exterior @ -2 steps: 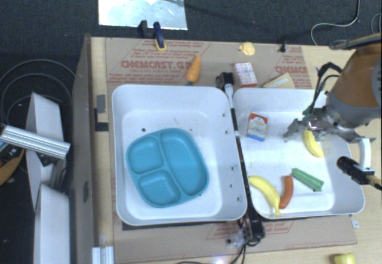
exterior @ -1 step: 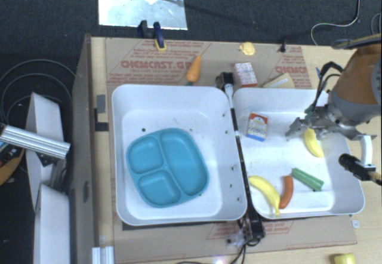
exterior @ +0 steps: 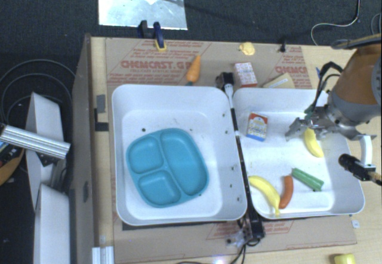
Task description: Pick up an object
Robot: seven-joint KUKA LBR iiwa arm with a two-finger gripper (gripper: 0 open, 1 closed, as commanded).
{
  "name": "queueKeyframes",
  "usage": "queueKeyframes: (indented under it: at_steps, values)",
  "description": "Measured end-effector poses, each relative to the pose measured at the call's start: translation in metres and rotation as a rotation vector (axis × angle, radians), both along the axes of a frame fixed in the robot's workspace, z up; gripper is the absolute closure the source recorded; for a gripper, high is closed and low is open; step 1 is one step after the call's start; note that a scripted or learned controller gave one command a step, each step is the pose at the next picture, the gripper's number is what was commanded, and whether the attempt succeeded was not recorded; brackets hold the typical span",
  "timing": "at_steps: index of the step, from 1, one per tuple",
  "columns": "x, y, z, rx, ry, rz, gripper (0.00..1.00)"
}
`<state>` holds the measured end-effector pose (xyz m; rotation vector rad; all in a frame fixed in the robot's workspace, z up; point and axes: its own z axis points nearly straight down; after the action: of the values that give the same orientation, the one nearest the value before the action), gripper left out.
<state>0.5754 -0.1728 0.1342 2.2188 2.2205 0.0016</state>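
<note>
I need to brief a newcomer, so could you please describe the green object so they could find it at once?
Look in the right white bin, toward its near right part. The green block lies there beside an orange piece; it is the sole green thing among yellow bananas.

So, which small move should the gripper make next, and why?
Probably lower a little onto the banana at the right bin's far side. The gripper hangs right at that banana's upper end, and nothing shows between its fingers yet.
</note>
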Motion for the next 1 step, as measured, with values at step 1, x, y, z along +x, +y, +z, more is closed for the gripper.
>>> queueKeyframes:
  at_steps: [1]
  values:
    - [0.0, 0.0, 0.0, 0.0, 0.0, 0.0, 0.0]
